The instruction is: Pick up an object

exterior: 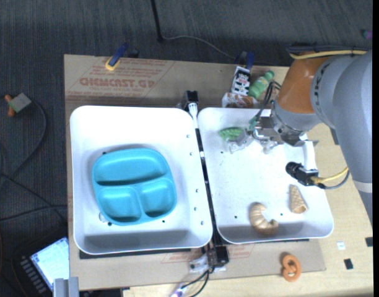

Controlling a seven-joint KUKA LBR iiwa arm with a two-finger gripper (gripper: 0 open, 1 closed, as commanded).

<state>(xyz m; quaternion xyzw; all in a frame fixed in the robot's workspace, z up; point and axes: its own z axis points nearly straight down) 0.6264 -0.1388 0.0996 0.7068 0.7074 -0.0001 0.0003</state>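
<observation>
Setting: a table (84, 73) is carrying two shallow white bins side by side, and the camera is looking down on them at a slant.
Left bin (81, 166): it is holding a blue divided plate (134, 185) with three compartments, sitting near its middle.
Right bin (319, 224): it is holding the loose objects. A small green item (230, 132) is lying near the far left corner, a curved tan croissant-shaped piece (261, 218) is lying near the front wall, and a tan cone-shaped piece (296, 199) is lying just to its right.
Arm: the grey arm with its orange band (296, 94) is reaching in from the right, over the far part of the right bin.
End effector (264, 130): it is hanging low at the far end of the right bin, just beside the green item. Whether its jaws are open or closed cannot be told from this angle, and nothing is visibly sitting between them.
Outside the bins: an orange ring-shaped object (291, 266) is lying on the table in front of the right bin, and a small cluster of packages (246, 86) is sitting behind it.
Step in hand: the arm appears to be lining up on the green item, the nearest candidate for picking.
Next move: it would call for centring over the green item, closing around it, then lifting straight up clear of the bin wall.
</observation>
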